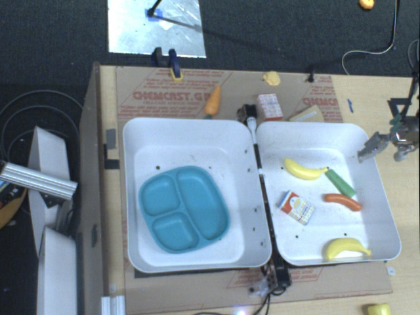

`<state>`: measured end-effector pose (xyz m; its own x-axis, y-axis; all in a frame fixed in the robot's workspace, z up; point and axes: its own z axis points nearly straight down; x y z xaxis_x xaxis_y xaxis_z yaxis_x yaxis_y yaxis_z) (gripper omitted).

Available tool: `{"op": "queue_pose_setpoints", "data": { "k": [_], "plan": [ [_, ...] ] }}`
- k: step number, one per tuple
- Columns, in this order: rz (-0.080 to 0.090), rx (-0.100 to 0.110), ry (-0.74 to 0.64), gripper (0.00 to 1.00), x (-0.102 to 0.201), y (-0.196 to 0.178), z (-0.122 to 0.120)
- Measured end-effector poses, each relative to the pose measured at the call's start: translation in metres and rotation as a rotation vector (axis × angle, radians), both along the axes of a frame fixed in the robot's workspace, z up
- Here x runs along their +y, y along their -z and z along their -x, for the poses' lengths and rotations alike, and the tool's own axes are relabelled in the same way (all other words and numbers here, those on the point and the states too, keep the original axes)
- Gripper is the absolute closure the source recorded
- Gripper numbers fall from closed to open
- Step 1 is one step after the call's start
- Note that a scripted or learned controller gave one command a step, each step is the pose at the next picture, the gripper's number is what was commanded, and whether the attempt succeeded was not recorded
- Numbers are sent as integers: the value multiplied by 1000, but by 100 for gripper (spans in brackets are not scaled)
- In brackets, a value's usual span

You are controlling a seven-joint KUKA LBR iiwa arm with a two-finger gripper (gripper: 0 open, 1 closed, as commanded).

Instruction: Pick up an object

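Camera view, end effector (387, 147) open, banana (304, 170) lower left, well apart

2 bananas (304, 169), blue tray (184, 208), gripper (387, 146)

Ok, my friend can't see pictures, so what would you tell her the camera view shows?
Two white bins sit side by side: the left bin holds a blue divided plate, and the right bin holds two bananas, a red and green toy vegetable and a small carton. The robot's gripper hangs over the right bin's far corner.
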<state>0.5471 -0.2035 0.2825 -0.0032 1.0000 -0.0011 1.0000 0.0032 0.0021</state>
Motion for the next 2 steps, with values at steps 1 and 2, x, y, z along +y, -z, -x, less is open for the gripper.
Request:
{"op": "queue_pose_setpoints", "data": {
  "k": [1, 2],
  "plan": [
    [-4, 7, -5, 0, 31, 110, -52],
    [3, -1, 4, 0, -5, 200, -53]
  ]
}}
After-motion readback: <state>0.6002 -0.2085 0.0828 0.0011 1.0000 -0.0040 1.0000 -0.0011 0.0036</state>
